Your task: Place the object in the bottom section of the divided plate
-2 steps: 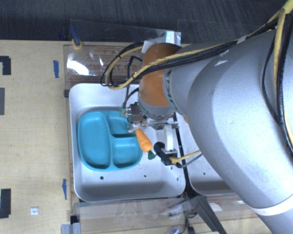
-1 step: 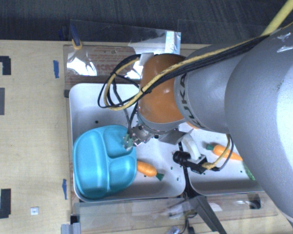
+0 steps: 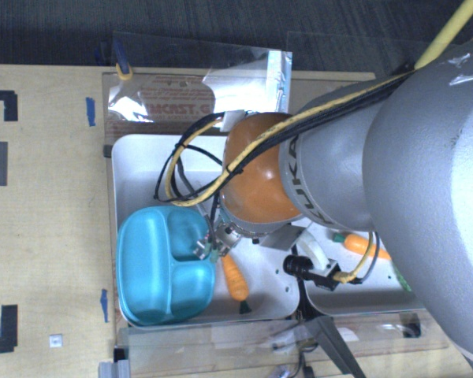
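Smooth tapered orange carrot [image 3: 235,278] lies on the white bin [image 3: 142,152] floor, just beside the glossy blue divided plate [image 3: 162,266]; gripper [image 3: 213,246] hovers over the plate's edge, grip state impossible to tell

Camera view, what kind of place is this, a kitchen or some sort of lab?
Most likely a robot test bench, not a kitchen. A big grey robot arm trailing cables reaches over a white bin on a wooden bench, and the bin holds a blue divided plate and a toy carrot.
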Action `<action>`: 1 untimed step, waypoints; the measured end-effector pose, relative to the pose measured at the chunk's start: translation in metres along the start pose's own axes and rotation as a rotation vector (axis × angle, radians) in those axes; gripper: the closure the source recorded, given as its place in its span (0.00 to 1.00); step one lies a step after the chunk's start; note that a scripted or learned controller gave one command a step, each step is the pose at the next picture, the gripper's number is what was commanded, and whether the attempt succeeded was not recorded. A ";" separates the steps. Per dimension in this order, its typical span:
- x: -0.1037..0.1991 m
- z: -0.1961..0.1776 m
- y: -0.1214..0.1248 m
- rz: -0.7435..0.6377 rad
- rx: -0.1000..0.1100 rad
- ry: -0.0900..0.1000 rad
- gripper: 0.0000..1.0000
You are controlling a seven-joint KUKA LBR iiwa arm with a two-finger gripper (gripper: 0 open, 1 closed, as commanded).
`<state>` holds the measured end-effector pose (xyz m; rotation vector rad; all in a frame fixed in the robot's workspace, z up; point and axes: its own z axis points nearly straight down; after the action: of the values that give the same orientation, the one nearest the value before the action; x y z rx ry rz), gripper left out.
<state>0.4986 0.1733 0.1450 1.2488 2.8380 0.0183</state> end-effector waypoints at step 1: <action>-0.024 0.034 0.002 -0.287 -0.011 0.003 1.00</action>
<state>0.5172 0.1570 0.1123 0.8286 2.9853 0.0261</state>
